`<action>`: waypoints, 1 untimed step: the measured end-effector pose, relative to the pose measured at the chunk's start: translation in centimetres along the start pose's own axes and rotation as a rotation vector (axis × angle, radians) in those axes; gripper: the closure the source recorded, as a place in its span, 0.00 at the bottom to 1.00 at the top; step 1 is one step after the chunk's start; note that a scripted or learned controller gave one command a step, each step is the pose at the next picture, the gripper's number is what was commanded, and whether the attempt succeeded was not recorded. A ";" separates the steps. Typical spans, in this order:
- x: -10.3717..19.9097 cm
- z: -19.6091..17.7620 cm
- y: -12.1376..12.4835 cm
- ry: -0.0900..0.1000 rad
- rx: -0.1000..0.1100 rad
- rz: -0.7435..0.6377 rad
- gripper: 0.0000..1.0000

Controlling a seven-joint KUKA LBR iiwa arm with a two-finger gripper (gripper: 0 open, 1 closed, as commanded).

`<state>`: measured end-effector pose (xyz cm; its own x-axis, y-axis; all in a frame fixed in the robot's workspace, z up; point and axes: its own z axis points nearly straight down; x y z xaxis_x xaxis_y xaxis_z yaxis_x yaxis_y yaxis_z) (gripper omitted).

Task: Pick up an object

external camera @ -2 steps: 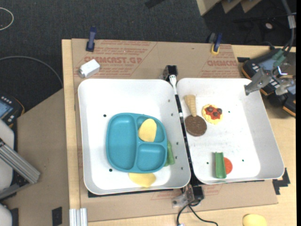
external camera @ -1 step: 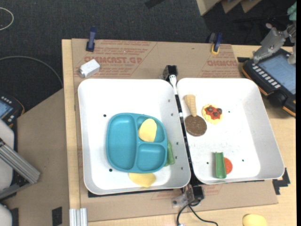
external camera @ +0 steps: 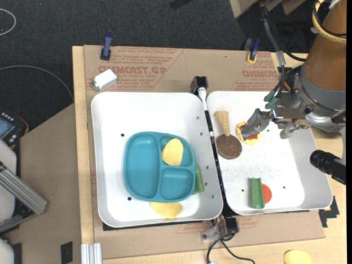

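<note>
At the lower right of the frame, in the right bin (external camera: 308,202), lie a green block (external camera: 256,193) and an orange piece (external camera: 266,193), touching. Higher up, the gripper (external camera: 254,126) sits over a yellow-and-red object (external camera: 247,135); whether it is clenched or released cannot be told. The likely risk is a glancing grasp pushing that object toward the brown disc (external camera: 229,146) and cone (external camera: 222,122) nearby.

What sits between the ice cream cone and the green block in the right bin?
In the camera view, a brown disc lies between the cone and the green block, just below the cone's tip.
</note>
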<state>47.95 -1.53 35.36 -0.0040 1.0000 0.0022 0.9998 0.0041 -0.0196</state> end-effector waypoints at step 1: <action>-0.3 -1.9 0.3 -0.003 -0.023 0.004 1.00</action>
<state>48.34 -1.84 37.26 -0.0003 1.0000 -0.0005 1.0000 0.0003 0.0036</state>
